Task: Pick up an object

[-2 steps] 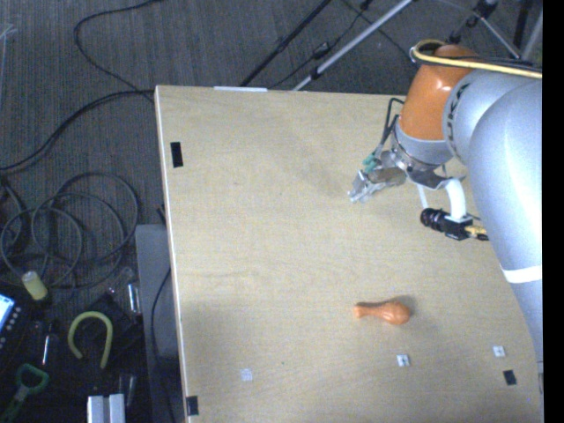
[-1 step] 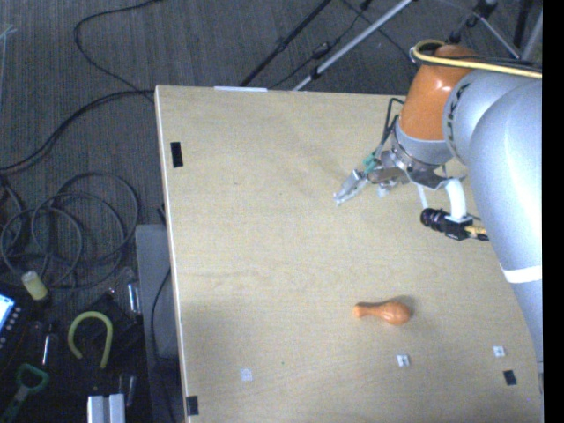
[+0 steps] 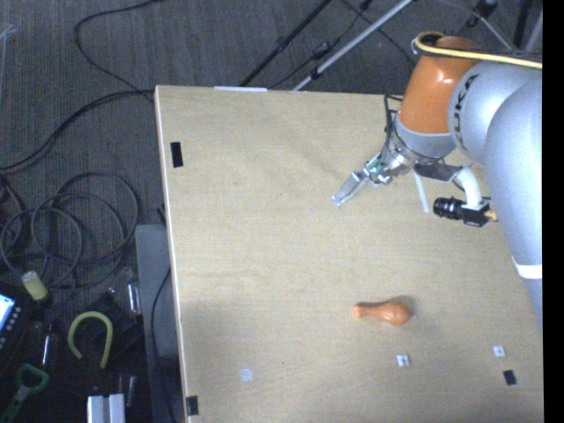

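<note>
Fingers [image 3: 345,195] hang above bench [image 3: 264,263], tips near each other, nothing between them; can't tell if apart or together, too small and blurry. Orange toy [image 3: 384,311] lies on bench, well apart, nearer camera. Step: reaching, no grab yet. Next: move over toy, go down. Arm cut off at right edge.

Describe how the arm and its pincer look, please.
The arm is a thick, rounded grey tube with a wide orange band above the wrist. A yellow cable runs over the band. The pincer is slim and silvery, with a greenish part at its base.
</note>
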You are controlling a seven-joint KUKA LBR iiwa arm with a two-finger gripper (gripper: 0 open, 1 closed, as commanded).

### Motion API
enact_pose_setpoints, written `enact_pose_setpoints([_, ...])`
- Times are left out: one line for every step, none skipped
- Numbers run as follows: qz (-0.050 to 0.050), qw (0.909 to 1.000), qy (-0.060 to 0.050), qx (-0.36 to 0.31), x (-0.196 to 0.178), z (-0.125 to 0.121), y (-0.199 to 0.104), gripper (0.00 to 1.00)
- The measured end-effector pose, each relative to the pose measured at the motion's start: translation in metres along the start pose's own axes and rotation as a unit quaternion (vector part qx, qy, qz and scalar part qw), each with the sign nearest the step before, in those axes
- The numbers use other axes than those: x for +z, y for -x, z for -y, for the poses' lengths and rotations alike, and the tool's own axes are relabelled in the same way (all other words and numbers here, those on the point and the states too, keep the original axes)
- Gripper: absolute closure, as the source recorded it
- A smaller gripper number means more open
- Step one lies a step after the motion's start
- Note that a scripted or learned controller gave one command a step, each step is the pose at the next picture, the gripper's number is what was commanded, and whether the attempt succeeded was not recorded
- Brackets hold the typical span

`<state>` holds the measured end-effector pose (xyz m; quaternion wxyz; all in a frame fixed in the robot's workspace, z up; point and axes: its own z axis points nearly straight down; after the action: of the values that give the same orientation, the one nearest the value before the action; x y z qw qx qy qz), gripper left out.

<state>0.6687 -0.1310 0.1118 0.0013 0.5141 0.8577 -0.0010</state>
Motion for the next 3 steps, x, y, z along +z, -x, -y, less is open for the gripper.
enact_pose_setpoints([0.000,1.0000,0.000,0.000,0.000,0.000,0.000,0.00])
enact_pose_setpoints([0.000,0.9822,-0.001,0.188,-0.047,0.007,0.011,0.00])
enact_pose_setpoints([-0.001,0.9999,-0.001,0.013,0.028,0.046,0.062,0.00])
